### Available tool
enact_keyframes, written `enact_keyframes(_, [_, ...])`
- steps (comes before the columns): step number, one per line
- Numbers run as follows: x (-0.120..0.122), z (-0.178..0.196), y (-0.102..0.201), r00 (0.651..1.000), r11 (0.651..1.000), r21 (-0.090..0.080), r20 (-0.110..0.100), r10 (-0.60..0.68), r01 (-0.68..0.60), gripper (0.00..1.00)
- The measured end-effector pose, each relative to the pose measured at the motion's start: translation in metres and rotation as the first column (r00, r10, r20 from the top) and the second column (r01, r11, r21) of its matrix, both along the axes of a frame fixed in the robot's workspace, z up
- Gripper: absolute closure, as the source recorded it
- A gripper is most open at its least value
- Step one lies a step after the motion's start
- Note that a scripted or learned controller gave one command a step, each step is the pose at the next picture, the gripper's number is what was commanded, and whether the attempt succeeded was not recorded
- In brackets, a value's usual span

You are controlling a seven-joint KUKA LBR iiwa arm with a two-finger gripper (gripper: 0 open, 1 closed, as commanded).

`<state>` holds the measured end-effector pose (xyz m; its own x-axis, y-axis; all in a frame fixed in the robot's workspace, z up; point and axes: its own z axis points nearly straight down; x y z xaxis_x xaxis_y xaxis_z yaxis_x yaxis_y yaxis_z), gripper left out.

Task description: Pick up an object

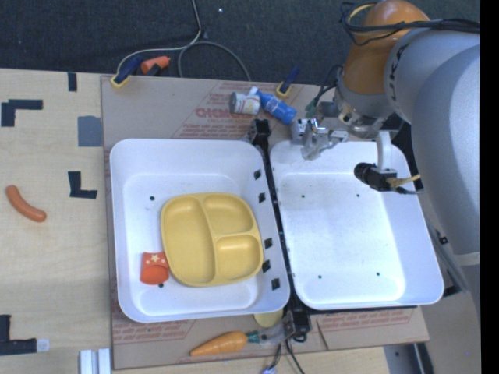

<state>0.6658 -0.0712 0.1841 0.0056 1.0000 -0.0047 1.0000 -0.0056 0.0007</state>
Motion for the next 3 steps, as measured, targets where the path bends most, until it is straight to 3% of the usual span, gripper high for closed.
enact_keyframes(1, [-0.019,0.007,0.115,1.000,1.000,0.009,-0.001,0.017,-0.017,1.00])
enact_keyframes(2, [-0.041,0.000,0.011,1.000,1.000,0.000,-0.003,-0.003,0.003,1.00])
enact_keyframes(3, [-0.044,0.027,-0.094,1.000,1.000,-0.002,0.000,-0.003,0.003,1.00])
